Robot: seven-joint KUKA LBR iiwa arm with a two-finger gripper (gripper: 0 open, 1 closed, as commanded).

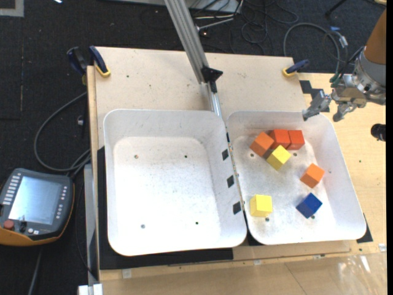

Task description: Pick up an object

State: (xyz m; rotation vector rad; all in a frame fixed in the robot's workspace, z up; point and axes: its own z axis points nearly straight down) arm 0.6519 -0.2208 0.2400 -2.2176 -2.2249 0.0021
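Several small cubes lie in the right bin (344,165). An orange cube (263,144), two red-orange cubes (282,137) (295,139) and a yellow cube (279,157) cluster near its far side. Another orange cube (312,175) sits alone to the right, and a yellow cube (261,205) and a blue cube (309,205) lie nearer the front. My gripper (326,110) hovers above the bin's far right corner, well above and to the right of the cluster. It is open, with nothing between its fingers.
The left bin (123,165) sits beside the right one, with a raised divider between them. A slanted metal pole (187,32) reaches down to the bins' far junction. Clamps (98,63) (295,68) hold the board's far corners. A teach pendant (34,204) lies left of the bench.
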